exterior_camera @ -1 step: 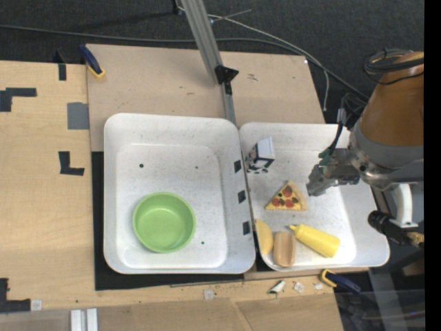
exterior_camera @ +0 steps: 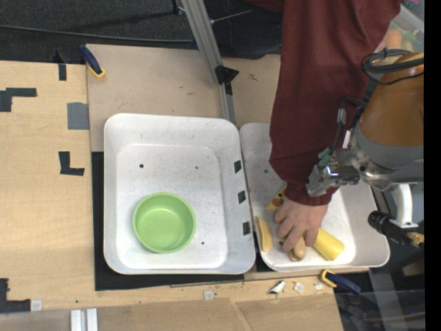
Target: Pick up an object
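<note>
A green bowl (exterior_camera: 164, 222) sits in the left bin (exterior_camera: 172, 124), toward its front left. The right bin (exterior_camera: 368, 254) holds a yellow block (exterior_camera: 329, 244) at the front, a yellow wedge (exterior_camera: 264, 234) against its left wall, and a small yellow and red piece (exterior_camera: 277, 200). A person's hand (exterior_camera: 300, 221) in a maroon sleeve (exterior_camera: 324, 81) reaches into that bin and rests on a tan object (exterior_camera: 298, 252). My gripper (exterior_camera: 329, 174) hangs over the right bin, just above the sleeve's cuff and apart from the objects.
A slanted metal pole (exterior_camera: 203, 33) runs down to the gap between the bins. Blue and yellow clamps sit at the bench's back left (exterior_camera: 91, 61) and front right (exterior_camera: 335, 280). The person's arm covers much of the right bin.
</note>
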